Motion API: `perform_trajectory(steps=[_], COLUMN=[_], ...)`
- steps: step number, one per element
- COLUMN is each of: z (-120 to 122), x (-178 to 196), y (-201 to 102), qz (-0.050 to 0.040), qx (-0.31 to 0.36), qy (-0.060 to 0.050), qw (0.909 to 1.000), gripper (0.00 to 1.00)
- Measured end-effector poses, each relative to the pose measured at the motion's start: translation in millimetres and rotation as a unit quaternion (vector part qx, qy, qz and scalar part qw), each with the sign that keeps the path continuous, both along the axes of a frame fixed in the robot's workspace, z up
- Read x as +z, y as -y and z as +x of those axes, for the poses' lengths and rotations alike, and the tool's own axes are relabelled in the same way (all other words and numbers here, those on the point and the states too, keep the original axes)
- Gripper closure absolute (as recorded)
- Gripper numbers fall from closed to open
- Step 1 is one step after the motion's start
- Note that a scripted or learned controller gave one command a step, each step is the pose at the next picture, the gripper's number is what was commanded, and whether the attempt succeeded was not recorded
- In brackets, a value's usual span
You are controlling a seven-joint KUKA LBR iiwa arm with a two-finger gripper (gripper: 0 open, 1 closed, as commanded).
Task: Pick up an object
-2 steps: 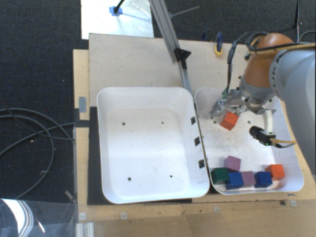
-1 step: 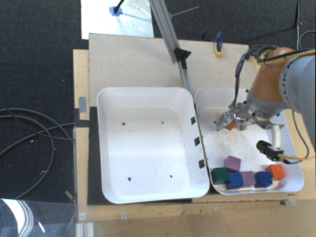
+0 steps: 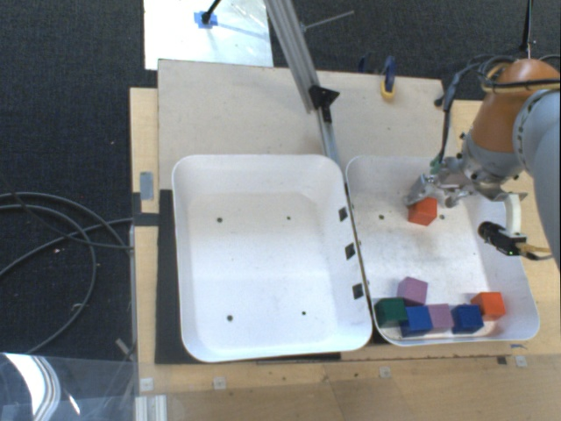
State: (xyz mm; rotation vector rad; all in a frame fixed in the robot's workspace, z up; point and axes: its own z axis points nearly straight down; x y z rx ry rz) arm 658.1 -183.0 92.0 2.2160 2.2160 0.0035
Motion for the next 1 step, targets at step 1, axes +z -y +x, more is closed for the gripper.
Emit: perform_trajectory(steps=[1], z=[0.3], x=[11.4], y=[-2.7], qz=[0.0002], qx=[0.003], qy=[0.000], qw=[1.0000], gripper=[1.00])
